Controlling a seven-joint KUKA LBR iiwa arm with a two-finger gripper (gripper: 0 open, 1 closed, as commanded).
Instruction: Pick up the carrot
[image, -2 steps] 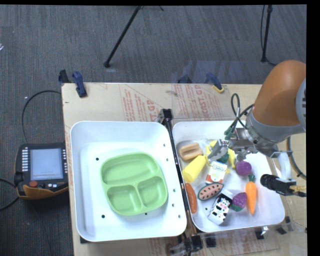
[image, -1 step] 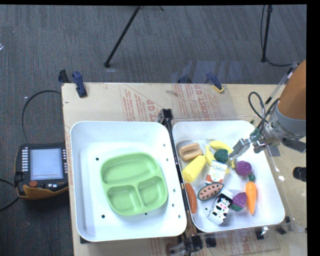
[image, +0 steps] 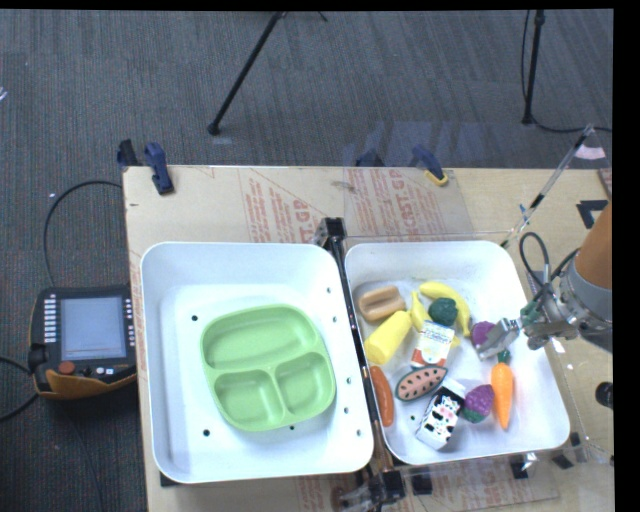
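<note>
The desk (image: 250, 200) carries two white bins: the left bin (image: 160, 300) holds a green divided plate (image: 267, 366), and the right bin (image: 500, 260) holds a heap of toy food. The arm (image: 600, 270) reaches in over the right bin's right wall, its pincer (image: 510, 335) low near a purple piece (image: 484, 333); whether it is apart or together cannot be told at this size. The carrot (image: 502, 392) lies near the bin's front right corner, just below the pincer, green top toward it and tip toward the front wall, with a purple-and-green toy (image: 479, 402) touching its left side. It looks like a light, stiff, smooth plastic toy, likely to slip or roll, so a grip across the thick middle, with the pincer set crosswise to its length, seems best. Also there: a yellow block (image: 388, 337), a banana (image: 444, 297), a bread roll (image: 380, 301), a sausage (image: 381, 394), a watermelon slice (image: 420, 382), a small carton (image: 433, 345) and a black-and-white carton (image: 440, 415). Red print on the desk's board is too slanted to read; the carton labels are too small.
</note>
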